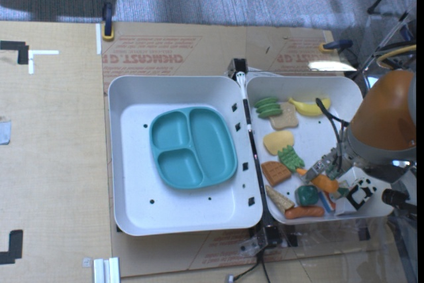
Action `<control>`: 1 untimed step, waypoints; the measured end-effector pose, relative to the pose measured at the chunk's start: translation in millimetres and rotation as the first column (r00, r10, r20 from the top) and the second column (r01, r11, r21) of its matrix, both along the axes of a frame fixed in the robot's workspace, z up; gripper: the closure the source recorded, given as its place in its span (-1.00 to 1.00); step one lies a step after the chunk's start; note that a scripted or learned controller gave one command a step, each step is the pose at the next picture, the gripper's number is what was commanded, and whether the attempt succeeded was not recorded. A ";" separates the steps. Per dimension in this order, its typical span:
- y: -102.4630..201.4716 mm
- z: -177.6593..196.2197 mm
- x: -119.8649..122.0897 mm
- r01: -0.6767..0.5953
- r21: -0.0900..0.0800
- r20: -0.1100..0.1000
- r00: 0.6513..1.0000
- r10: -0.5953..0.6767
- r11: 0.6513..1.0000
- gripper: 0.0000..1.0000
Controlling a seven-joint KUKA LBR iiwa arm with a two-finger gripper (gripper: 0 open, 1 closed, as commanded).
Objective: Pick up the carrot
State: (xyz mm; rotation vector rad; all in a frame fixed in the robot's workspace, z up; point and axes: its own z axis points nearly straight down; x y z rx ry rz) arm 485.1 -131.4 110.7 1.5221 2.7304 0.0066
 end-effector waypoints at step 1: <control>74.8 80.7 23.9 0.259 0.002 -0.012 0.966 -0.259 0.966 1.00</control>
